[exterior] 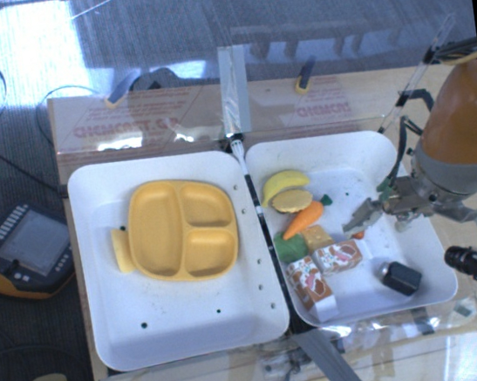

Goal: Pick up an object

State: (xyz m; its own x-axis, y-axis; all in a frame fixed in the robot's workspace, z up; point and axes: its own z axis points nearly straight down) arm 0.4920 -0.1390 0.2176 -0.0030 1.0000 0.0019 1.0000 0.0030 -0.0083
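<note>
- Objects for picking, among them a carrot [302, 218], a banana [283, 182], small snack packets [338, 257] and a black block [401, 277], all lie in the right bin [365, 148]; none is lifted, so the pick is yet to be made.
- A yellow divided plate [181, 229] sits in the left bin [101, 275].
- The gripper [362, 217] hangs low over the right bin, just right of the packets, reaching in from the right with the wrist roughly level.
- Its fingers look slightly spread, with nothing between them.
</note>
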